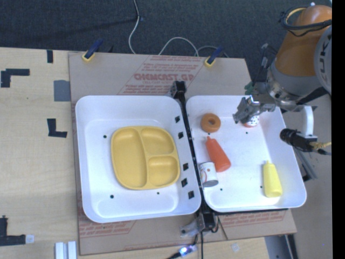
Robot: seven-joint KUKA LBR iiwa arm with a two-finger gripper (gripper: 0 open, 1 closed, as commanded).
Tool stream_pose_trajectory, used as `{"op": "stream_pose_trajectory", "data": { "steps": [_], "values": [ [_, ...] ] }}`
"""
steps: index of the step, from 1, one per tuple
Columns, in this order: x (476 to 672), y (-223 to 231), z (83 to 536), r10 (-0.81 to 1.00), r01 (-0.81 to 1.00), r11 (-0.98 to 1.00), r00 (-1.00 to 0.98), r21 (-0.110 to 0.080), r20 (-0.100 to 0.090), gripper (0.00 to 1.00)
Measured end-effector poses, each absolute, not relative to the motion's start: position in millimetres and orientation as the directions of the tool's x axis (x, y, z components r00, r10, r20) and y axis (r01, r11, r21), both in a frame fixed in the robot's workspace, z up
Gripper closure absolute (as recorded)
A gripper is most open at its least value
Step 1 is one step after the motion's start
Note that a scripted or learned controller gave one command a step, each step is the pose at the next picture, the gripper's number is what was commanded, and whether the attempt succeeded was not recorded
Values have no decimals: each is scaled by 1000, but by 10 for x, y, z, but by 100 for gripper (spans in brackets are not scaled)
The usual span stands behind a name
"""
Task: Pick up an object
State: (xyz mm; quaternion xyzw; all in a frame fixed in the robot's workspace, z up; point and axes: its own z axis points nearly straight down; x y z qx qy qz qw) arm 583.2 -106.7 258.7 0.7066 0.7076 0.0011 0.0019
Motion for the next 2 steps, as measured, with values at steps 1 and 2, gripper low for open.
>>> {"op": "stream_pose_trajectory", "data": {
  "steps": [1,2],
  "values": [
    [5993,-569,2398,1000,1000,6,-6,-2,1,100],
    [6201,-39,2444,1000,1000,7,-7,0,2,100]
  ]
}}
